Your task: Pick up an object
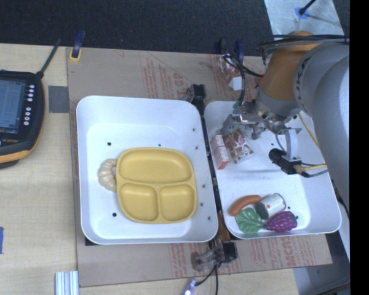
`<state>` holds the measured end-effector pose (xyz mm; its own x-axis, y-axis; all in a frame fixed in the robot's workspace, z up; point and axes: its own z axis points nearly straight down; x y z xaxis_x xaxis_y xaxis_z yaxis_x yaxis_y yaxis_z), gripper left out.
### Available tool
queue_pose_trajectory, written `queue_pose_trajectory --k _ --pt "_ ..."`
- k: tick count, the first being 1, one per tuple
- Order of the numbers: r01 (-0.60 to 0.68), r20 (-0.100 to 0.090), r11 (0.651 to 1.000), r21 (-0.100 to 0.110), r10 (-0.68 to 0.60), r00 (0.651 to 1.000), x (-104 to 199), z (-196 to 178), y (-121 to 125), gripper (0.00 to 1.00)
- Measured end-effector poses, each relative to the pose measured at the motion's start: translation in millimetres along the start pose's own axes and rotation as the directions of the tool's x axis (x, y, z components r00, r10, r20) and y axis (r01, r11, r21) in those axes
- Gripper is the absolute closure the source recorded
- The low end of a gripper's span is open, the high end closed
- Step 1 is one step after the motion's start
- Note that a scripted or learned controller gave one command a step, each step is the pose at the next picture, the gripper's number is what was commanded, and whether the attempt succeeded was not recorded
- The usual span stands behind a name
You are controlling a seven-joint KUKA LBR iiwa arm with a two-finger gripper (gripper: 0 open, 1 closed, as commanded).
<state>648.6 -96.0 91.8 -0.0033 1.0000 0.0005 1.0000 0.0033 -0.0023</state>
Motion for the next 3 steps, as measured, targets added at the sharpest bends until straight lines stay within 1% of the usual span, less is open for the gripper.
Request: queue_pose_trajectory --k 1,3 --pt "0.000 0.001 1.000 -0.001 0.000 1.000 -10.6 -0.5 7.9 0.00" --pt "-0.001 0.001 1.000 -0.002 0.001 1.000 -15.7 -0.6 8.0 0.00"
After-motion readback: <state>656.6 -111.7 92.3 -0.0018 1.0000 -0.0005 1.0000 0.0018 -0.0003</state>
